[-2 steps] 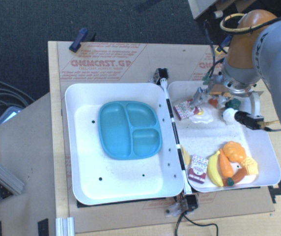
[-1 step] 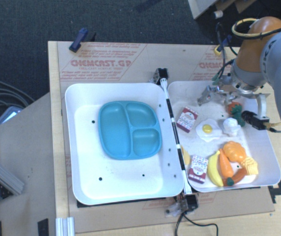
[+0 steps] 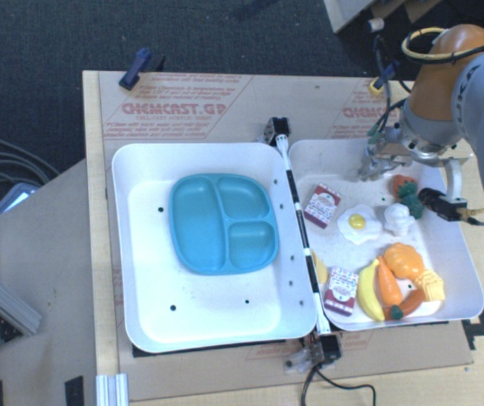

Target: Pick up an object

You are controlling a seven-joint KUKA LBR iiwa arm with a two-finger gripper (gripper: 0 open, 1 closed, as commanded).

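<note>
The right bin (image 3: 466, 252) holds several toy foods. A red carton (image 3: 321, 205) lies near its left wall, with a fried egg (image 3: 359, 224) and a small white piece (image 3: 397, 218) beside it. A green-and-red toy (image 3: 406, 188) sits toward the far right. At the front lie an orange (image 3: 403, 260), a carrot (image 3: 387, 285), a banana (image 3: 369, 293), a yellow wedge (image 3: 431, 287) and a second red carton (image 3: 342, 288). My gripper (image 3: 380, 164) hangs low over the bin's far end, just left of the green-and-red toy, with nothing seen in its grasp.
The left bin (image 3: 136, 244) holds a blue divided plate (image 3: 223, 223). A black divider rail (image 3: 295, 218) runs between the bins. The grey arm with its orange band (image 3: 443, 66) reaches in from the upper right. A blue clamp (image 3: 134, 68) sits at the bench's far left corner.
</note>
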